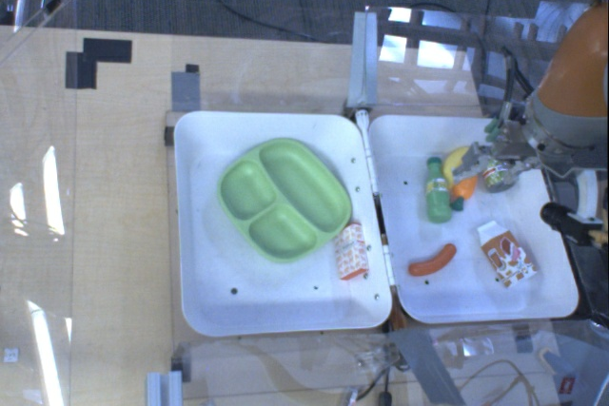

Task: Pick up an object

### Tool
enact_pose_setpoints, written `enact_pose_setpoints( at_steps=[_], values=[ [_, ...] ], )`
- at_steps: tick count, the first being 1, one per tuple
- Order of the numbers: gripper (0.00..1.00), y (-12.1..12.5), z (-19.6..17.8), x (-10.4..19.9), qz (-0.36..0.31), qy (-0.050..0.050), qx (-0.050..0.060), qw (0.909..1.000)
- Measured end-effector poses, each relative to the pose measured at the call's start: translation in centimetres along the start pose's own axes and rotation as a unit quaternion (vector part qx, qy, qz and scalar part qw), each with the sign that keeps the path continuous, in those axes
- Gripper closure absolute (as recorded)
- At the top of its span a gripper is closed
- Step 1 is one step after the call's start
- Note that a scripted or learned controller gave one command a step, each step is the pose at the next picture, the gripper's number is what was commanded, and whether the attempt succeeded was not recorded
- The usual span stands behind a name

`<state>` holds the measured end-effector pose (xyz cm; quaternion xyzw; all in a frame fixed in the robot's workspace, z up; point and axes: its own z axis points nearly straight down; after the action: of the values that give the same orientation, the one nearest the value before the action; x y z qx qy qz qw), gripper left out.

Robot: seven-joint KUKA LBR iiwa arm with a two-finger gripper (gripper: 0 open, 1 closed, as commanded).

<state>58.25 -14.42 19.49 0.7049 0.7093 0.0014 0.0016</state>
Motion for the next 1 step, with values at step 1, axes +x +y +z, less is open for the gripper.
enact_pose_setpoints(
  at_steps=[1],
  values=[
    [0.0,4.56,10.73,-1.46,0.03,0.0,-0.002,0.9996]
  ],
)
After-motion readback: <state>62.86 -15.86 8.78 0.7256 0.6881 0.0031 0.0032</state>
